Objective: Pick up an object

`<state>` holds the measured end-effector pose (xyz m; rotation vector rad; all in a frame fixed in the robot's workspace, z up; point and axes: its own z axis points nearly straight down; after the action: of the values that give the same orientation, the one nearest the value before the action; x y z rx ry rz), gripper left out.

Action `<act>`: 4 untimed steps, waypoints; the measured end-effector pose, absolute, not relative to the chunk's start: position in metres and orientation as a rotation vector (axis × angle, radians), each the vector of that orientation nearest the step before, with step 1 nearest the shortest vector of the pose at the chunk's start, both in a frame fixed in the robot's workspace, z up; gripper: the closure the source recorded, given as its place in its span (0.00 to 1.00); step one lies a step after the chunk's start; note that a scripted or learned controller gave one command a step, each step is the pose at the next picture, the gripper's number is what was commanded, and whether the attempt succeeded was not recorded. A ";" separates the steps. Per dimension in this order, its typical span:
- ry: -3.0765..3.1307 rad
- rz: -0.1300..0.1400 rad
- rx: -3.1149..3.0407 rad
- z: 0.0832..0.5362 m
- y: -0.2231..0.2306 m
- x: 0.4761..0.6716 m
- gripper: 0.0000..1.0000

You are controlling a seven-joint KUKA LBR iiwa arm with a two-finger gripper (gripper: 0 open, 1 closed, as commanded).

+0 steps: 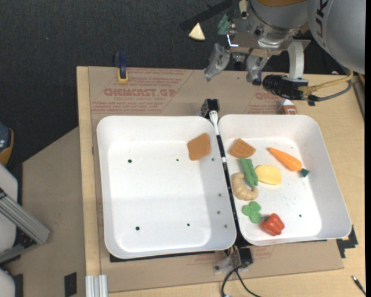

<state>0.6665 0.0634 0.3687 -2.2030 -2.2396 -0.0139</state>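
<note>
Fingers (215, 60) hung apart with nothing between them, above the tabletop (151, 93) behind both bins.
Reaching in from the upper right, the arm (278, 17) pointed downward. A brown bread slice (199, 147) lay in the left bin (116, 174); a carrot (284, 158), potato (268, 174) and red pepper (272, 224) lay in the right bin (324, 191).

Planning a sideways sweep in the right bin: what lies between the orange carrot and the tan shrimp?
In the camera view, the yellow lemon-like piece lies between the carrot and the shrimp, with the green bean next to the shrimp.
</note>
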 end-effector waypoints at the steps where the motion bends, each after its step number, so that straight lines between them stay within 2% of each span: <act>1: -2.227 -0.006 -2.223 0.378 0.052 0.667 1.00; 2: -2.223 0.008 -2.210 0.318 0.114 0.648 1.00; 3: -2.224 -0.005 -2.222 0.352 0.108 0.632 1.00; 4: -2.221 0.005 -2.216 0.334 0.122 0.589 1.00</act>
<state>0.5891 0.1221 0.3338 -2.2164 -2.2208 0.0055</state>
